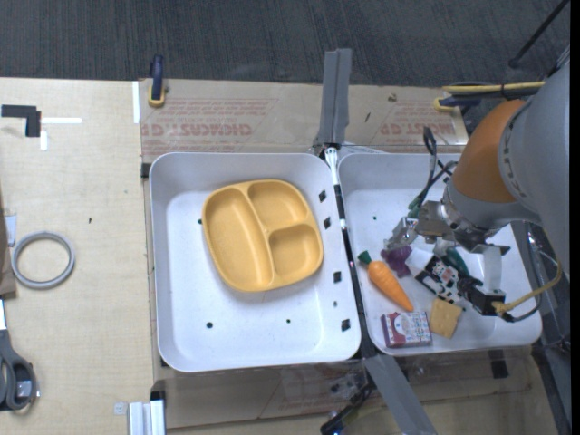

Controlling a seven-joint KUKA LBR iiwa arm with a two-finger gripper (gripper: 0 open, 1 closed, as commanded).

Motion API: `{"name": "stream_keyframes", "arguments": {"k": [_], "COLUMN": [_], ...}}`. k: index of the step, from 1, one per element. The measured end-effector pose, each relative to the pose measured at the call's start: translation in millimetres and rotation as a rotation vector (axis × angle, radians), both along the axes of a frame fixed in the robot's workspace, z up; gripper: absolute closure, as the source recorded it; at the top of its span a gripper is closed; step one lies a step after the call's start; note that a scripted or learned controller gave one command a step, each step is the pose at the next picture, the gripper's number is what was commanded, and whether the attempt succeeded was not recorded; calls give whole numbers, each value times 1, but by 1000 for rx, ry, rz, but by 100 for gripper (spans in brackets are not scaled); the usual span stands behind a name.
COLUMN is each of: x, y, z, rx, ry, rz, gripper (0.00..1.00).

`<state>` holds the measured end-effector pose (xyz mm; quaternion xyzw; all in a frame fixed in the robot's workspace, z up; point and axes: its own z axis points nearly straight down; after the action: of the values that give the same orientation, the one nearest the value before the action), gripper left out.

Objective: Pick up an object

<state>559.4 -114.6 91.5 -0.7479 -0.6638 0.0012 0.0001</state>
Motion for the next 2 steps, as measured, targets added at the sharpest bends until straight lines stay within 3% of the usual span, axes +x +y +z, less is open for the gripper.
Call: {"name": "stream_keyframes", "arguments": {"k": [1,2], "x": [-19,-18], "y": [0,0], "z": [0,9], "rx": [1,0], "ry": [1,2], "rz": [-26,-23], "gripper": [0,100]}}
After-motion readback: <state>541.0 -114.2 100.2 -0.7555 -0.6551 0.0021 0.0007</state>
